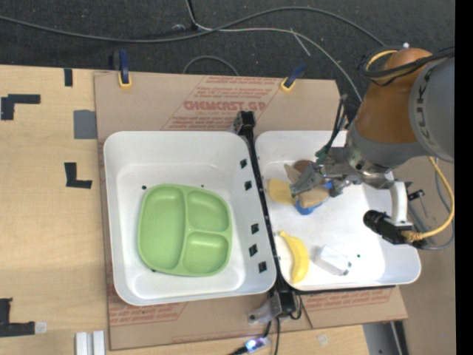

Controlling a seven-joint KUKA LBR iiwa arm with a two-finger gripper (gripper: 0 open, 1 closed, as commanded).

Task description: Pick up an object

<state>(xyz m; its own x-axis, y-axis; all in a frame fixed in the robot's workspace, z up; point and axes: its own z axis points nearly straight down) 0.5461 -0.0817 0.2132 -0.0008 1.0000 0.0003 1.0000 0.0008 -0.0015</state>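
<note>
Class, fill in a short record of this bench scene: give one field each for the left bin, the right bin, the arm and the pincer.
left bin: holds a green divided plate
right bin: holds a banana, a small white object, a yellow round item and a blue item
arm: reaches in from the right, over the right bin
pincer: low over the right bin's upper part, beside the yellow and blue items

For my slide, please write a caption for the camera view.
Gripper low in the right bin near a banana; green divided plate in the left bin.
</note>
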